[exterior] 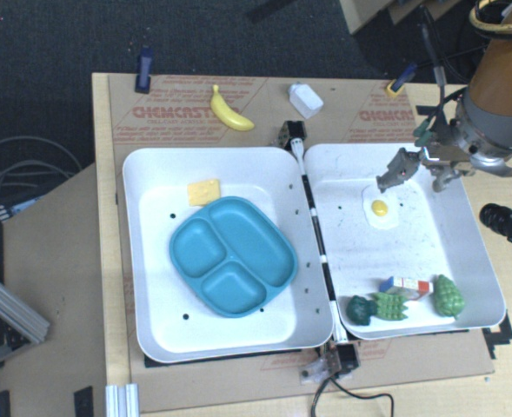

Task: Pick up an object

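Note:
My gripper (413, 179) hovers over the back of the right bin (468, 233), its two fingers spread open with nothing between them. A toy fried egg (379, 209) lies on the bin floor just in front of and slightly left of the fingers. Along the bin's front wall lie a dark green toy (359, 309), a green ridged toy (393, 306), a small red, white and blue box (408, 286) and a green bumpy toy (448, 295). The grey arm with its orange band (499, 76) comes in from the upper right.
The left bin (147, 233) holds a blue divided plate (231, 254) and a yellow block (204, 191). Behind the bins on the cardboard lie a banana (229, 110), a white block (306, 100) and a blue item (143, 69). A black divider rail (312, 224) runs between the bins.

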You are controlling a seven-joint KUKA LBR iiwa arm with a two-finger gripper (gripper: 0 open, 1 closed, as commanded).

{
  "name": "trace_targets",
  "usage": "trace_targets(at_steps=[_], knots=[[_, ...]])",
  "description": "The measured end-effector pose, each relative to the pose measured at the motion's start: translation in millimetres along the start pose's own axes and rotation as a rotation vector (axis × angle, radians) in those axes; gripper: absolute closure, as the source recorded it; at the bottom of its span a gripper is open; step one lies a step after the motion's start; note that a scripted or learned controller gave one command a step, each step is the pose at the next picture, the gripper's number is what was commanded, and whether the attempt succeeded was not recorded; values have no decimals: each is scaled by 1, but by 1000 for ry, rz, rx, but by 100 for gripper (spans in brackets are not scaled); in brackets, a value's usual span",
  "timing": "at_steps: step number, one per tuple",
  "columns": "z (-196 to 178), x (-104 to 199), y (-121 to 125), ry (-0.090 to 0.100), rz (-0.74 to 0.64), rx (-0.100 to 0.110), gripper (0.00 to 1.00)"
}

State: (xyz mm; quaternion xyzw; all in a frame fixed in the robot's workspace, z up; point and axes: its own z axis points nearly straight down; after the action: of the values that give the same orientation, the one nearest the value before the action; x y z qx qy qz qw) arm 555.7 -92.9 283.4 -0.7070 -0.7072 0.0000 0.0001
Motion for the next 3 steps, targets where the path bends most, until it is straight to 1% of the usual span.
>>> trace_targets(at_steps=[1, 2, 3], knots=[[179, -55, 7, 1, 2, 4, 0], [199, -48, 102, 0, -1, -1, 0], [199, -62, 79, 0, 1, 2, 0]])
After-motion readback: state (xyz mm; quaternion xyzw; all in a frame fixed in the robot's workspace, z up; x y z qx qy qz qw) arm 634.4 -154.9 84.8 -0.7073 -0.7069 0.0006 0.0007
